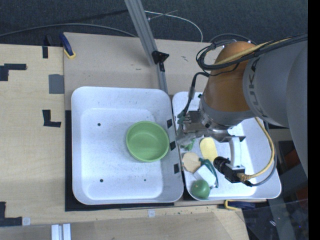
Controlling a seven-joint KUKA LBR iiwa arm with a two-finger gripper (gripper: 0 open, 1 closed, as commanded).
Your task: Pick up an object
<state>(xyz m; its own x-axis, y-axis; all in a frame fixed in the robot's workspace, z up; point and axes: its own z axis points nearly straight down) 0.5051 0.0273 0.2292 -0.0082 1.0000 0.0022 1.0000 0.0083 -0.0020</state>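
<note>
A green bowl (147,141) rests in the left bin (90,104), toward its right side. In the right bin (267,184) several small items lie close together: a yellow oblong piece (208,147), a tan round piece (191,161), a white and teal item (207,172) and a green ball (201,188). My gripper (189,138) hangs low over the right bin's left edge, just above and left of the tan and yellow pieces. The wrist hides its fingertips.
The arm's grey and orange body (235,84) covers most of the right bin. A slanted metal pole (145,29) crosses above the left bin's far edge. A black and yellow cable (240,176) loops over the right bin's front.
</note>
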